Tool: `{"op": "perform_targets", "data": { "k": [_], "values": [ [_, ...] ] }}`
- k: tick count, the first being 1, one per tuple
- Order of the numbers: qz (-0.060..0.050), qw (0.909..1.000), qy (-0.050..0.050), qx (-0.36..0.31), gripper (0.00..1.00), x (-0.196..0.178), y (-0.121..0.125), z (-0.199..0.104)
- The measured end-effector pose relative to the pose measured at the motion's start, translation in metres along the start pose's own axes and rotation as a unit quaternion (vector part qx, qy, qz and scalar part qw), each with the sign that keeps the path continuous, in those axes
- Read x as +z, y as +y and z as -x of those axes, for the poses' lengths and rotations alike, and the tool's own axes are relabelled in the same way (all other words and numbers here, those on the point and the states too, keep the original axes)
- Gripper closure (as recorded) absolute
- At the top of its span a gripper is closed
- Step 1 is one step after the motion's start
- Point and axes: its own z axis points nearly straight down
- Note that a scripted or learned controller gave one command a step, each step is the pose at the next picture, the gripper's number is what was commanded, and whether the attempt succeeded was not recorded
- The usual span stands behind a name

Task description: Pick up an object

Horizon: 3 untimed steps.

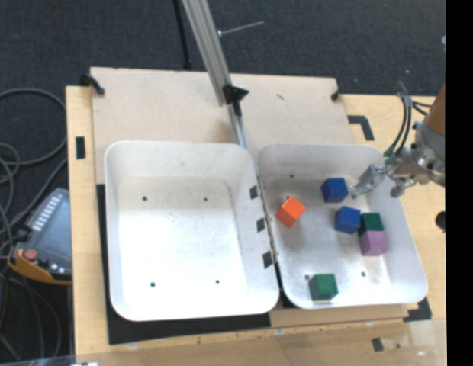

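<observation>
Nothing picked up yet: gripper [379, 181] poised over the upper right part of the right-hand bin [404, 288], fingers spread apart with nothing between them. Nearest candidate a blue cube [334, 189] just beside the fingertips toward the bin's middle; a second blue cube [347, 219], dark green cube [371, 222] and purple cube [373, 242] clustered a little below; orange cube [291, 210] and green cube [323, 286] farther off. Still to come, by the look of it: descent, closing, lift.

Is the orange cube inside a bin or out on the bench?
Inside. The orange cube sits on the floor of the right bin, near its left wall, apart from the other cubes.
</observation>
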Motion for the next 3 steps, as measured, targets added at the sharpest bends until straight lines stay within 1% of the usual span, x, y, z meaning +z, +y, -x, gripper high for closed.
{"op": "perform_targets", "data": {
  "k": [1,2,3],
  "values": [
    [0.002,1.0000,-0.001,0.000,0.00,0.132,0.014,-0.019],
    [0.002,1.0000,0.000,0.001,1.00,0.120,0.014,-0.018],
    [0.000,1.0000,0.000,0.002,1.00,0.129,-0.005,-0.006]
  ]
}}
